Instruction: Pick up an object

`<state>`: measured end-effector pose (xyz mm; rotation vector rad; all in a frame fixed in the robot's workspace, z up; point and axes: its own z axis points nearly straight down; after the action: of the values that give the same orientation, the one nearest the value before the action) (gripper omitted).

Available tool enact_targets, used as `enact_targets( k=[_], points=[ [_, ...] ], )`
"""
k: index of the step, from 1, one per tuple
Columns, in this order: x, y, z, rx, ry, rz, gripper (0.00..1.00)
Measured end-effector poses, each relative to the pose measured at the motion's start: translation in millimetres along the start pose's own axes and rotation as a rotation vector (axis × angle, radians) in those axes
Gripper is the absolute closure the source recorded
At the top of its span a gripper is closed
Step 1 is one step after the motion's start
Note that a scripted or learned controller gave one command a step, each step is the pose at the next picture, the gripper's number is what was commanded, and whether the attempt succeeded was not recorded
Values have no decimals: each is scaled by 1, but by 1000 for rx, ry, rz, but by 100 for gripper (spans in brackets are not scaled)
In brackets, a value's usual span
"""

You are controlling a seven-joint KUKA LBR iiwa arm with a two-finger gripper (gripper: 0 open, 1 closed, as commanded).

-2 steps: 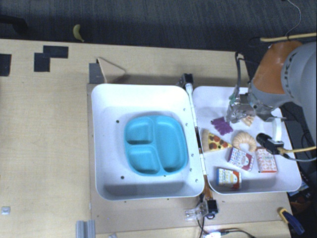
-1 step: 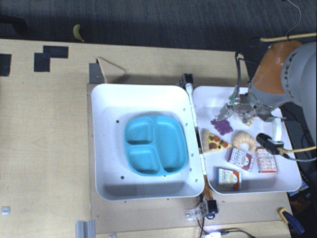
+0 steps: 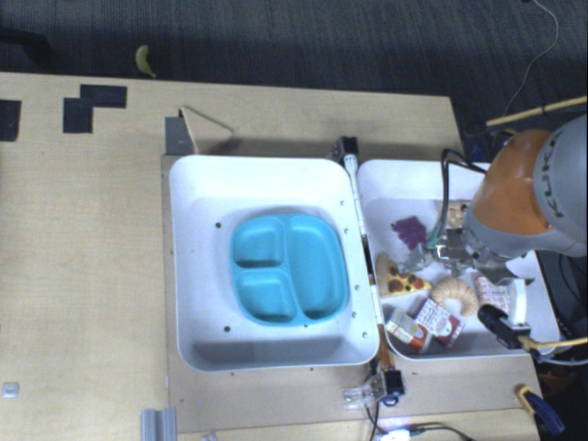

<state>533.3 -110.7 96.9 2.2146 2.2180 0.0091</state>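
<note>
1. The arm (image 3: pixel 528 196) reaches in from the right over the right bin (image 3: pixel 386 186) on the tabletop (image 3: pixel 83 274).
2. Its claw (image 3: pixel 447 249) hangs low among the objects; whether it grips anything cannot be told.
3. Just beside it lie a purple piece (image 3: pixel 411 230), a tan bun-like item (image 3: pixel 453 291), a pizza-slice toy (image 3: pixel 401 284) and a red-and-white pack (image 3: pixel 430 321).
4. The left bin (image 3: pixel 197 246) holds a blue divided tray (image 3: pixel 288 266).

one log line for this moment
arm over right bin | tool low among toys | grip unclear | blue tray in left bin
</note>
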Motion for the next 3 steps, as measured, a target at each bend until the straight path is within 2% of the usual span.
enact_targets(
  k=[1,2,3],
  points=[
    [1,2,-11,-4,1,-2,100],
    [-52,87,-61,3,0,-3,100],
    [-51,87,-61,5,0,-4,0]
  ],
)
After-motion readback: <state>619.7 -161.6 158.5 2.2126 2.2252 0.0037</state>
